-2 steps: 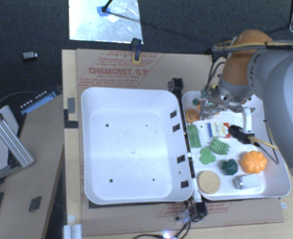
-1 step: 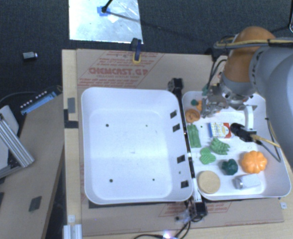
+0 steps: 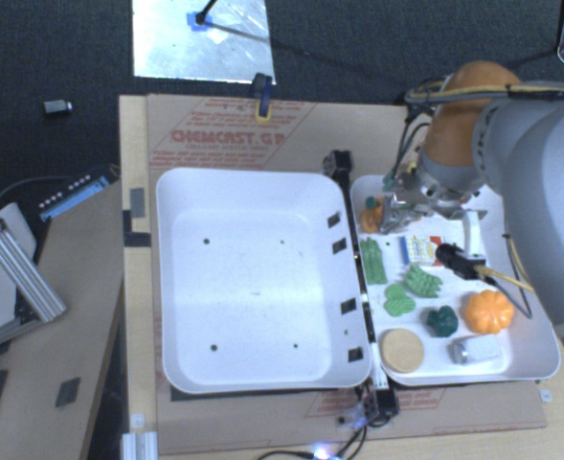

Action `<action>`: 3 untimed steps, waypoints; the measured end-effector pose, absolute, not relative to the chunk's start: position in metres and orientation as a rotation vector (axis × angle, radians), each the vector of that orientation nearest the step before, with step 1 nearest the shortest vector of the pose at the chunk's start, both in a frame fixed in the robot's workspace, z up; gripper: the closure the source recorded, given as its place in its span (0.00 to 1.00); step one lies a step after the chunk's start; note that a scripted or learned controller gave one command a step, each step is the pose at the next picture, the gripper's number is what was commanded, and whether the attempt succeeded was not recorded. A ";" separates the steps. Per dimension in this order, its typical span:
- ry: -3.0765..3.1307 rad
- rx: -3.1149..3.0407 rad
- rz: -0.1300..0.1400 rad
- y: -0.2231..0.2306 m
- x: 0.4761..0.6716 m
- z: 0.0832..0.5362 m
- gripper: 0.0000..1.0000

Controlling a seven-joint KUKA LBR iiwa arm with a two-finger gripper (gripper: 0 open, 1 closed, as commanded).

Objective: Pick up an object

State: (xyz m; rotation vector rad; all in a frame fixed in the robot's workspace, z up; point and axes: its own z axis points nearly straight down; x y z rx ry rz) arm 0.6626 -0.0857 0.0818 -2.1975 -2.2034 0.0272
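While end effector (image 3: pixel 394 220) hangs low in rt bin (image 3: pixel 530 357) | orange obj (image 3: pixel 371 218) just beside | grip state: can't tell

Left bin (image 3: pixel 253 185) beside right bin (image 3: pixel 530 353) — toys (image 3: pixel 411 290) in the right.

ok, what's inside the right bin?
In the right bin: orange pumpkin, dark green piece, light green pieces, tan disc, grey piece. The gripper and arm cover the far end.

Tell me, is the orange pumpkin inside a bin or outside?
Inside. The orange pumpkin sits in the right bin, near its right wall, beside a dark green toy.
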 end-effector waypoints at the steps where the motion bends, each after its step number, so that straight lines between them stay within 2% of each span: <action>1: -2.204 -2.198 0.027 -0.086 0.663 0.092 1.00; 2: -2.209 -2.220 0.010 -0.094 0.493 0.084 1.00; 3: -2.231 -2.220 -0.006 -0.100 0.563 0.085 1.00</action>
